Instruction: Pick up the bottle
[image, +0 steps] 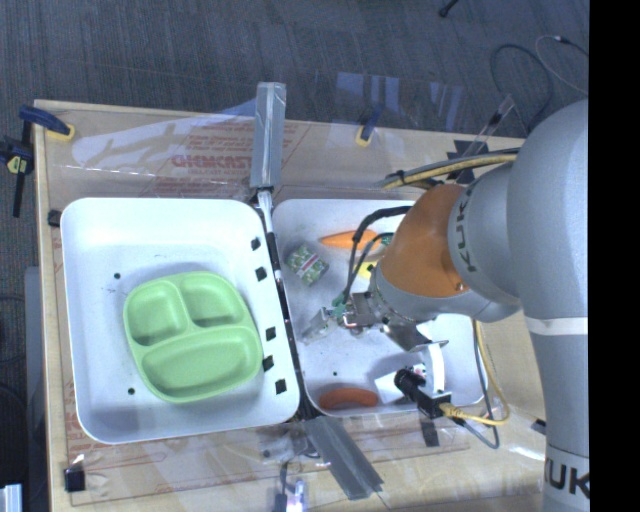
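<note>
Two white bins; in the right bin (300, 370) the gripper (335, 318) hovers at 9 o'clock, and whether it is clenched I cannot tell.

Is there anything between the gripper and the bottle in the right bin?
Nothing visible: the gripper hangs beside the small green-patterned bottle, with bare bin floor between. The orange carrot lies farther right.
</note>
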